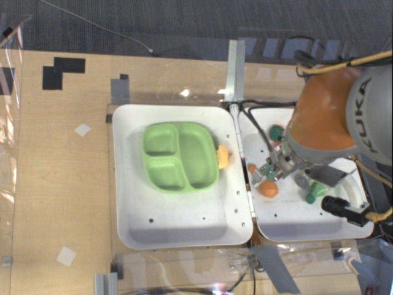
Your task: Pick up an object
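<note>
My gripper (270,171) hangs low over the left half of the right bin (307,229), under the grey and orange arm. Just below its tip lies a small orange ball-like thing (268,190), with a bit of green showing right at the tip. A green object (315,192) lies to the right of it. A teal object (276,131) sits near the bin's back, partly behind cables. A tiny orange piece (250,168) rests by the bin's left wall.
The left bin (178,232) holds a green divided plate (180,157), and a yellow-orange thing (223,157) lies against the plate's right edge. A grey flat piece (325,176) lies under the arm in the right bin. Cables run over the divider between the bins.
</note>
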Tool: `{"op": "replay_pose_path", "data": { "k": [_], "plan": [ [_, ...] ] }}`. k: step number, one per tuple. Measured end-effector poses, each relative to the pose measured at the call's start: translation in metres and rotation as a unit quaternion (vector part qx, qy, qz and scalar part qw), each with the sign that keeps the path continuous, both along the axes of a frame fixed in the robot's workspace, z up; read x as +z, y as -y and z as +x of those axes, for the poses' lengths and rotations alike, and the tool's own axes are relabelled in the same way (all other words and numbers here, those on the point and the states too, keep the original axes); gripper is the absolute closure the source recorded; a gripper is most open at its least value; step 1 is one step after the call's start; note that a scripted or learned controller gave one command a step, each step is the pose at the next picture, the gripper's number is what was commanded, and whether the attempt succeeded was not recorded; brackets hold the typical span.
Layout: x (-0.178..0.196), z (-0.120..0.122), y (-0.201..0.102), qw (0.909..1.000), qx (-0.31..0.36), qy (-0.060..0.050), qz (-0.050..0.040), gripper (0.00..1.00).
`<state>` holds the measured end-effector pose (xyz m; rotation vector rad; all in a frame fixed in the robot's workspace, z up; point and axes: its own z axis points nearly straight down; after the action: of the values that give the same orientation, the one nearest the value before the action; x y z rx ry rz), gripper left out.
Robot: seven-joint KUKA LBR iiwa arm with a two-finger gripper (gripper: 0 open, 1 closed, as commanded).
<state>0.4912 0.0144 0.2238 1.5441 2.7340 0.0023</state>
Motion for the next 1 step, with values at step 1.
{"op": "replay_pose_path", "data": {
  "k": [1],
  "plan": [
    [0.0119, 0.0055, -0.0908, 0.9791, -0.204, 0.0, 0.0013, 1.0]
  ]
}}
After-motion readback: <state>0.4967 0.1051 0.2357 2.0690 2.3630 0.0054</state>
